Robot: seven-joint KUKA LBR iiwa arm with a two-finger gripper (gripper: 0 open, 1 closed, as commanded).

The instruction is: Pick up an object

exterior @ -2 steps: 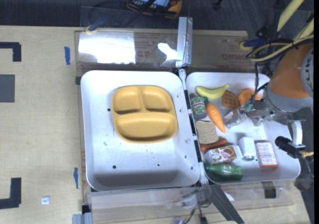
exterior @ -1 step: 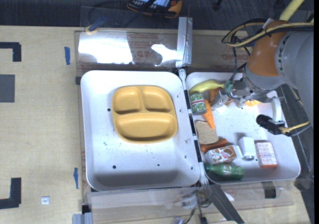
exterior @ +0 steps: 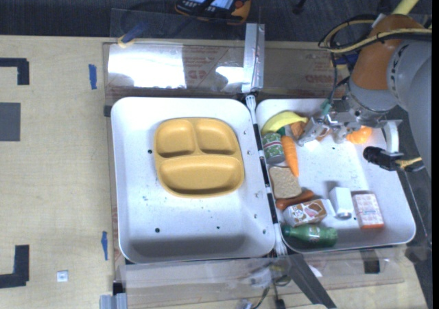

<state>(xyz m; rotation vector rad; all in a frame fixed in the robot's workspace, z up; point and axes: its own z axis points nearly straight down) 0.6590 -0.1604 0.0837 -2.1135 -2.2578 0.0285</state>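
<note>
My gripper (exterior: 322, 128) is low over the back of the right bin (exterior: 394, 229), reaching in from the right. It hangs between a yellow banana (exterior: 282, 121) on its left and a small orange fruit (exterior: 361, 136) on its right. The top of an orange carrot (exterior: 291, 155) lies just left of and below it. Nothing shows as held.
Also in the right bin: a green can (exterior: 273, 148), a bread slice (exterior: 283, 180), a red sausage (exterior: 303, 198), a snack packet (exterior: 306, 213), a green bottle (exterior: 312, 234), a white cup (exterior: 341, 201) and an orange box (exterior: 368, 209). The left bin (exterior: 130, 184) holds a yellow divided plate (exterior: 199, 155).
</note>
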